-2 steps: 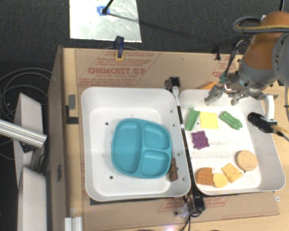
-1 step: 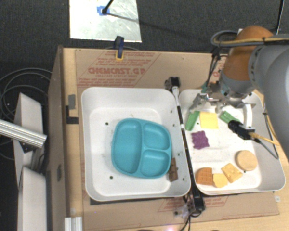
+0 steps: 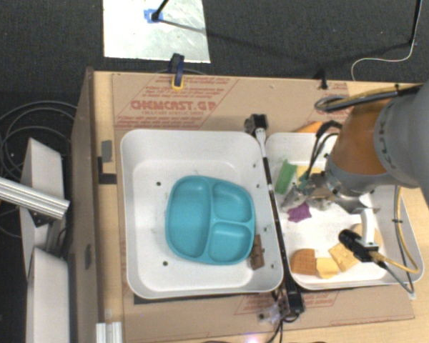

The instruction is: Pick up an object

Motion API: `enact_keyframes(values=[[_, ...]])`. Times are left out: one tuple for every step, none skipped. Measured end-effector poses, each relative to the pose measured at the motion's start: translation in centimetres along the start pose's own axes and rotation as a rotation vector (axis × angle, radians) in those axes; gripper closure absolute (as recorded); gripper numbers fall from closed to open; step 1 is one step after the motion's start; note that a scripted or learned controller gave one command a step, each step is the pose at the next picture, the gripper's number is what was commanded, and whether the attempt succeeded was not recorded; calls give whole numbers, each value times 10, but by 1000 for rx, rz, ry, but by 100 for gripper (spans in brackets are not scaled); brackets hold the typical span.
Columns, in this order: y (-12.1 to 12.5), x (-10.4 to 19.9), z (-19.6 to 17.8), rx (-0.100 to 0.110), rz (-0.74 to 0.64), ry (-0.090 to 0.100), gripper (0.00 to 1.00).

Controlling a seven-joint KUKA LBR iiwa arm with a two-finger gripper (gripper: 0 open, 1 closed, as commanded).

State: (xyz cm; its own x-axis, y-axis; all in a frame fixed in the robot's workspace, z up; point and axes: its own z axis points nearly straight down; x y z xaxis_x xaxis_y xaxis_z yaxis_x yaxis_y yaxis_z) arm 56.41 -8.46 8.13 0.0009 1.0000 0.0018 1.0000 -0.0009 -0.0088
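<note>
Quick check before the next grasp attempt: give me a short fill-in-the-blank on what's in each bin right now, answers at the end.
1. The teal divided plate lies in the ____ bin as the camera sees it.
2. The green block leans by the dividing wall in the ____ bin.
3. The small flat piece on that bin's floor, beside the end effector, is ____ in colour.
4. The plate has ____ compartments.

Missing words: left; right; purple; three
</note>
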Motion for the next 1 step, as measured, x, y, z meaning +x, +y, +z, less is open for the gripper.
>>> enact_keyframes(values=[[6,0,-14,-12,-3,-1,100]])
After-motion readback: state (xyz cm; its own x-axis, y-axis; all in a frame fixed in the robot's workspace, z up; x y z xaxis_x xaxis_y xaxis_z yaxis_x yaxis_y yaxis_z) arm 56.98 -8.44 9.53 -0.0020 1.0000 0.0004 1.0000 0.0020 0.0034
